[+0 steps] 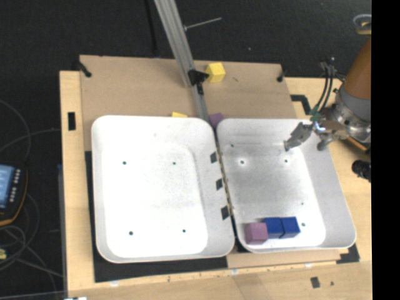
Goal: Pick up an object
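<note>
While the grey two-finger claw [307,136] hangs spread and empty over the far edge of the right shallow white bin [325,186], nothing is picked yet: the purple block [255,232] and blue block [280,226] lie at that bin's near wall, well apart from it.

No readable text, labels, brands or nos. anywhere in view. The handheld device [10,190] at the left edge has a lit bluish screen, but whatever's on it is too small and blurred to read.
</note>
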`<state>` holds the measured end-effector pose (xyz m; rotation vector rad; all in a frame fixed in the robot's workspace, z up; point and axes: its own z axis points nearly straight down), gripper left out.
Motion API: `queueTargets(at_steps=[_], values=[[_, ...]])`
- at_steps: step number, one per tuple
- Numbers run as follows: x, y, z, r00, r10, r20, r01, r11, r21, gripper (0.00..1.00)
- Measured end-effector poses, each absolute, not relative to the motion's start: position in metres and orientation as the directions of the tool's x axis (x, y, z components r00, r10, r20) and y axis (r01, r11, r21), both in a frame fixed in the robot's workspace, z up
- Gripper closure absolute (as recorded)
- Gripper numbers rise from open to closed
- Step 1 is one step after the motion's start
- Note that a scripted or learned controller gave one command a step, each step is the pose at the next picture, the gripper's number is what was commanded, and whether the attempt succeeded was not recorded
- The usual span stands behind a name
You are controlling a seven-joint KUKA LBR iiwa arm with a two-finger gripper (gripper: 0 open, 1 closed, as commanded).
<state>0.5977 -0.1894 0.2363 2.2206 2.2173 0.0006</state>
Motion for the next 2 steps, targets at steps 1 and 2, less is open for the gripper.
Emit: queueTargets(at_steps=[1, 2], values=[[0.594, -0.194, 0.143, 0.002, 1.0, 0.0, 1.0, -0.002, -0.006, 0.0], [0.531, -0.206, 0.131, 0.003, 1.0, -0.001, 1.0, -0.003, -0.003, 0.0]])
